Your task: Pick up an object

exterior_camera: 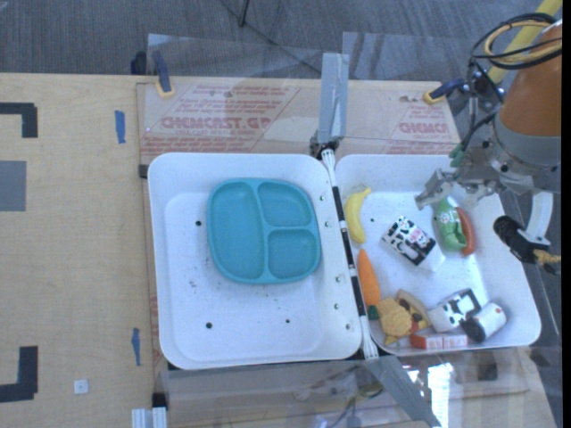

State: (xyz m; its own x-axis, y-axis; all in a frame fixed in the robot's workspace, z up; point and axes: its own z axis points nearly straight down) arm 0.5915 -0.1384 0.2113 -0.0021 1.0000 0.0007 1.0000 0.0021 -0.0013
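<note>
Camera view: arm [528, 105] comes in from the right, orange band visible above the wrist, cables looped over it. Gripper [453, 185] sits over the far part of the right bin [522, 315], just above the green-and-red packet [452, 225]. Can't tell from this angle if the fingers are open or closed, and can't tell whether they touch the packet; nothing visibly clamped between them.

Right bin contents: banana [356, 213] against the left wall near the far end. Carrot [368, 277] below it, lying lengthwise along the same wall. Black-and-white cow-pattern block [410, 240] mid-bin, just left of the packet. Yellow toy [394, 316] at the near-left corner, brown piece [414, 303] touching it. Second black-and-white item [460, 308] at the near end, a white-and-black cylinder [484, 319] beside it on the right. Small red-and-white bar [438, 340] against the near wall.

Left bin [178, 319]: teal three-compartment plate [264, 231] lying flat, toward the far right part of the bin, close to the divider between bins. A few dark specks on the bin floor.

Bench [71, 239]: light wood, black corner marks and blue tape pieces on the left side. Clear panel [232, 119] with red lettering behind the bins.
</note>
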